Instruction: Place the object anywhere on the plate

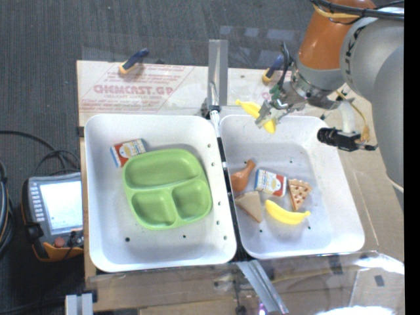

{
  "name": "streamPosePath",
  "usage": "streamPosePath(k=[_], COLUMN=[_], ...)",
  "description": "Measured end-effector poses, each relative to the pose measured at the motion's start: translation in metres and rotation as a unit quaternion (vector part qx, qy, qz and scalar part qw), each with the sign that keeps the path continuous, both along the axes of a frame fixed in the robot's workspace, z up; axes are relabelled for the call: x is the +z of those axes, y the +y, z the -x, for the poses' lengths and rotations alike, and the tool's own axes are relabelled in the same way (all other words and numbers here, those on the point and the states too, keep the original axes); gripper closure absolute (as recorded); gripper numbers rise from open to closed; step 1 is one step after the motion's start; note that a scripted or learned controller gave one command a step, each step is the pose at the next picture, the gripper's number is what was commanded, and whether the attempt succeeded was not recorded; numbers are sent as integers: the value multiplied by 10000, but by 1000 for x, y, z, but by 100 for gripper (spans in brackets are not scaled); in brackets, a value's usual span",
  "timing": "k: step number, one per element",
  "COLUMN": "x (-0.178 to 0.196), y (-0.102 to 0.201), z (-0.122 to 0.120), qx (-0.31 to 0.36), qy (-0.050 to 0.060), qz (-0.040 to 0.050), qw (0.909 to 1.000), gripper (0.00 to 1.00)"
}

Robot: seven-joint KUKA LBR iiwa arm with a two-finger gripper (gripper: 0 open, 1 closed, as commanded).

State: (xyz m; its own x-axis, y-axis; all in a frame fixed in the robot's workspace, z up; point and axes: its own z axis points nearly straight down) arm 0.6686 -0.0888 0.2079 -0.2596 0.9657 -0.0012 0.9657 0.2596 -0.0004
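Observation:
The green three-compartment plate (167, 186) lies in the left bin (105, 241). My gripper (269, 115) hangs over the far edge of the right bin (341, 238), well to the right of and beyond the plate. A small yellow object (249, 107) sits between its fingers, sticking out to the left and below them. The gripper is shut on it. The grey arm with its orange band (331, 25) comes in from the upper right.
A small carton (128, 151) lies in the left bin beside the plate's far left corner. The right bin holds a drumstick (243, 174), a carton (270, 182), a pizza slice (299, 192), a bread wedge (249, 206) and a banana (285, 213). A divider post (216, 77) stands between the bins.

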Motion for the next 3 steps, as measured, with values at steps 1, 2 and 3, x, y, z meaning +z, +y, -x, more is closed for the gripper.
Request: streamPosePath(k=[1,2,3], x=[-25,-25,-25], y=[63,117,117], z=[73,94,94], qx=[444,-236,-239], qy=[10,14,13], qz=[-13,-16,-17], qw=[9990,9997,9997], gripper=[100,100,0])
